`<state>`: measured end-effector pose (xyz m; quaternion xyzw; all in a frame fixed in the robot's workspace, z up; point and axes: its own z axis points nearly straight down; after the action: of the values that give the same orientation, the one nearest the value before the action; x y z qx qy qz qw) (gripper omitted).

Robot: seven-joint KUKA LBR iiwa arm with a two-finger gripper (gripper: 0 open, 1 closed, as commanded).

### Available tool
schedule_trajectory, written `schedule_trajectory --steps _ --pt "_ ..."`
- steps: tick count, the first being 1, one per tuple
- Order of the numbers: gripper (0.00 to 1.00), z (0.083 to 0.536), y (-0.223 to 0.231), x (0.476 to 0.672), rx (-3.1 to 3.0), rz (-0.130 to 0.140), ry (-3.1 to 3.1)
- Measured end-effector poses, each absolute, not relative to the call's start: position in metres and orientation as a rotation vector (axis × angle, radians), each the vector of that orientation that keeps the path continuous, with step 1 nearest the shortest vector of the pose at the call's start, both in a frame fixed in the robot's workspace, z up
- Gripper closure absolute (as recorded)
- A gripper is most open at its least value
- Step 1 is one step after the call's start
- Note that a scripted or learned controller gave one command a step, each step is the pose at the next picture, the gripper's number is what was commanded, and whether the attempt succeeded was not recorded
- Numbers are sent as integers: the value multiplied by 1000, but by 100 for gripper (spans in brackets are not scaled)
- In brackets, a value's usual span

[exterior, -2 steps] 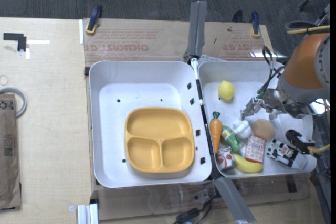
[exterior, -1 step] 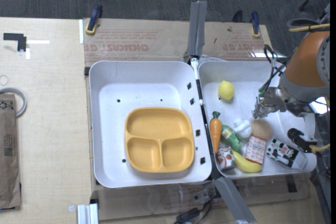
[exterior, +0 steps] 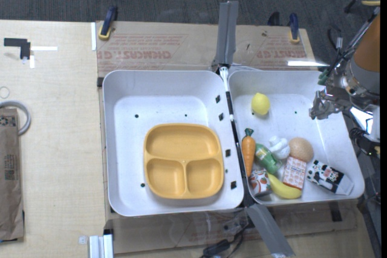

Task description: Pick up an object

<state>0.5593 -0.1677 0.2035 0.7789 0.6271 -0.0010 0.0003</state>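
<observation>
— Left bin?
— One yellow divided tray, lying flat.
— Right bin?
— Lemon toward the back; carrot, banana, small cartons clustered in front (touching). Gripper hangs over the right edge, holding nothing; its opening I cannot tell.

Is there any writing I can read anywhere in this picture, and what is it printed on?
"CHEMCAST": red print on the cardboard sheet behind the bins, seen upside down; the smaller lines under it are too blurred to read.
Brown paper bag at the left edge: dark print, too small to read.
Red-and-white carton and black-and-white carton in the right bin: labels too small to read.
</observation>
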Motion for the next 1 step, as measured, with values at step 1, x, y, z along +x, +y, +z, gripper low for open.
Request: schedule_trajectory --steps 1 --pt "100 222 -97 540 2538 -5 1854"
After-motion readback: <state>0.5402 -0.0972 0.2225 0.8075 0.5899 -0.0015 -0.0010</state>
